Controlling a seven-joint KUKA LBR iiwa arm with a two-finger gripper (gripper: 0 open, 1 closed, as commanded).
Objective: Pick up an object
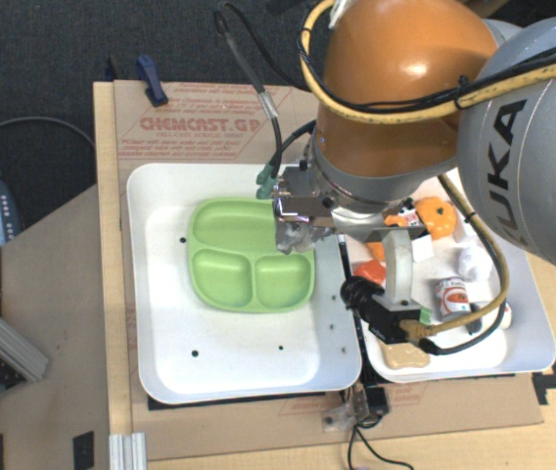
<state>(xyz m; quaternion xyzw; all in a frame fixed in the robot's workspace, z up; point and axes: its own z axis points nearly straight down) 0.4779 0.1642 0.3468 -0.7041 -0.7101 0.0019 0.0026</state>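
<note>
Fingers [295, 235] over green divided plate's [244, 258] right rim, left bin [161, 292]

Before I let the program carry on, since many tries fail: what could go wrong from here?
1. The tool sits over the right rim of the green divided plate, a broad, shallow thing; a grip there may slip off.
2. The plate lies alone in the left bin, so a push might only slide it.
3. The arm hides much of the cluttered right bin, so contact there is hard to judge.
</note>
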